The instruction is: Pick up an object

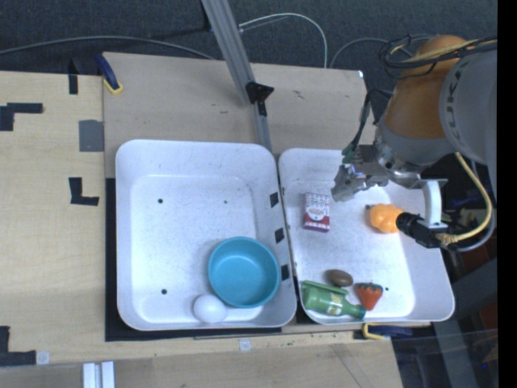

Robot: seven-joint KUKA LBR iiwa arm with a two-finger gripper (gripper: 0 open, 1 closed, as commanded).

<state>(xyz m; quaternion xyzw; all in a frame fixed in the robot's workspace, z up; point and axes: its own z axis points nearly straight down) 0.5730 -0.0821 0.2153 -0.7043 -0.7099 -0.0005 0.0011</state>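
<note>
My gripper (346, 186) hangs over the upper part of the right bin (404, 297), just right of and above a small red and white carton (317, 212). Nothing shows between its fingers. An orange fruit-like piece (383, 217) lies to the gripper's lower right. Along the bin's front edge lie a green bottle (329, 301), a brown oval piece (339, 278) and a red strawberry-like piece (369, 294). In the left bin (161, 184) sit a blue bowl (242, 271) and a white ball (209, 307).
A grey pole (230, 39) slants down from the top and ends at the bins' shared back corner. Cables (307, 23) trail behind the bench. The arm's orange band (420, 95) and grey body stand at the right edge.
</note>
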